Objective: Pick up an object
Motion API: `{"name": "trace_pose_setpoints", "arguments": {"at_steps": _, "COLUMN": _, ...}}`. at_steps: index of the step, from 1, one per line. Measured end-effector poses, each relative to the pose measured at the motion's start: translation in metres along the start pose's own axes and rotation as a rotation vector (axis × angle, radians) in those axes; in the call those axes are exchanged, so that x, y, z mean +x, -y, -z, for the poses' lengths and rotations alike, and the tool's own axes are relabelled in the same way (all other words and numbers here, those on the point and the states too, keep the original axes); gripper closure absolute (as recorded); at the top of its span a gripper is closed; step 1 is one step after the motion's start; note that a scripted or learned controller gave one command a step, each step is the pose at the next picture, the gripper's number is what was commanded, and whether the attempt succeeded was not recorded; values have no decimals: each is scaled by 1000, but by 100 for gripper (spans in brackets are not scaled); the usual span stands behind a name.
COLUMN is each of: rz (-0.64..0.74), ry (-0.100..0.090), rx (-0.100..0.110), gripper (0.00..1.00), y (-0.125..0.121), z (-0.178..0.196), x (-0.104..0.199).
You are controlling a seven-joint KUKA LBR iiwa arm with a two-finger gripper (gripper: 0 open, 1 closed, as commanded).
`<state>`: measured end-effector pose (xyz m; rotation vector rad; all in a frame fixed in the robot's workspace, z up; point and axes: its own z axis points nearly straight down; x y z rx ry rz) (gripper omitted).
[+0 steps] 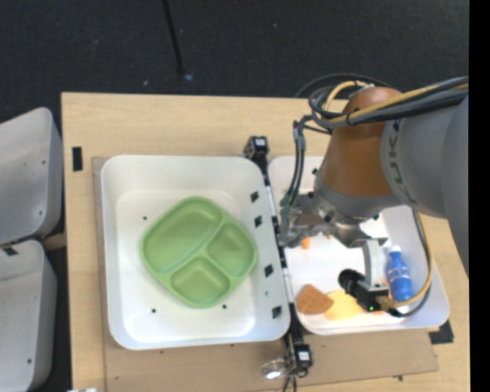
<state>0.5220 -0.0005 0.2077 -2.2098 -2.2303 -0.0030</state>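
The grey arm's gripper hangs low over the right white bin; I cannot tell its jaw state. Nothing looks lifted: the blue plastic bottle lies at four o'clock, the brown wedge-shaped piece at six.

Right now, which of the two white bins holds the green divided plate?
The left bin holds the green divided plate. The right bin, under the arm, holds a blue bottle and small brown and yellow pieces.
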Motion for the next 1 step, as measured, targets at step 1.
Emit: {"name": "trace_pose_setpoints", "arguments": {"at_steps": 1, "rz": -1, "ry": 1, "rx": -2, "gripper": 100, "y": 0, "z": 17, "x": 49}}
